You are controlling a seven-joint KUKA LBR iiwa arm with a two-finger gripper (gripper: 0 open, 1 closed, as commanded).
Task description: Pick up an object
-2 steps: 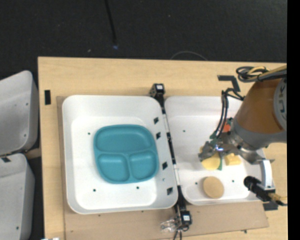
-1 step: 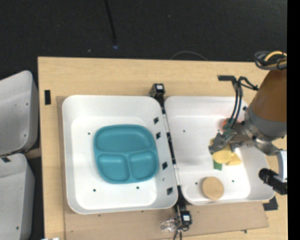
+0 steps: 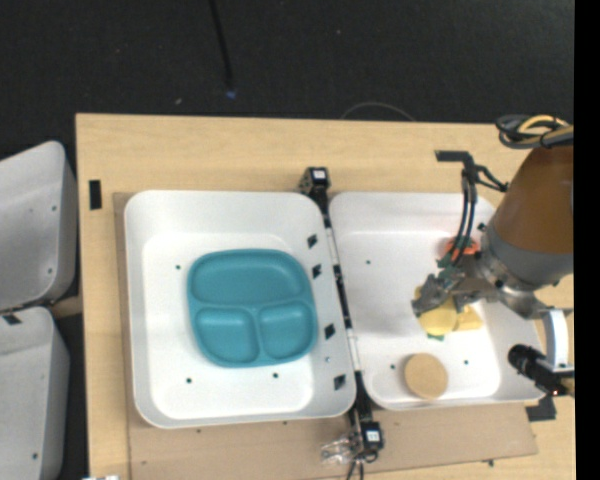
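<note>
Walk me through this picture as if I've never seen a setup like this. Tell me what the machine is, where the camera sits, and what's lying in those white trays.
One camera looks down at a slant on a wooden bench that bears two shallow white bins. The grey and orange shape at the right is a robot arm, moved by a program to pick up an object. Its gripper is low in the right bin, right over a yellow object. Whether it holds that object cannot be told from here. Nearer the front of that bin lies a round tan disc. The left bin holds a teal divided plate with three compartments.
</note>
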